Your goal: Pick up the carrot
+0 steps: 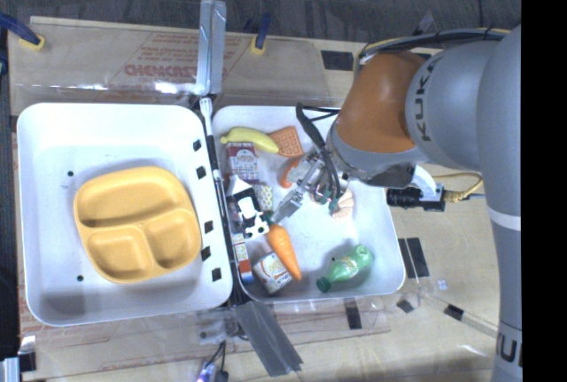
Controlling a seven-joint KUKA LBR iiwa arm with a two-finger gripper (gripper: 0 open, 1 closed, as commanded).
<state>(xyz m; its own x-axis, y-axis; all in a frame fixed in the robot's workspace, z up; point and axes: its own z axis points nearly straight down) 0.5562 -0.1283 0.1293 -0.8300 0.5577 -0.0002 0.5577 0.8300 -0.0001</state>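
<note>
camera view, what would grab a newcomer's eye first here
The big grey arm with its orange band reaches in from the right over the right bin, its claw hanging just above the carrot. The yellow divided tray lies alone in the left bin. Around the carrot lie a banana, a green bottle and other small items.

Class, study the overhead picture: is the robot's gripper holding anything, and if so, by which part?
Nothing is held. The two-finger gripper hangs over the right white bin, just above the orange carrot's upper end, with nothing between its fingers.
</note>
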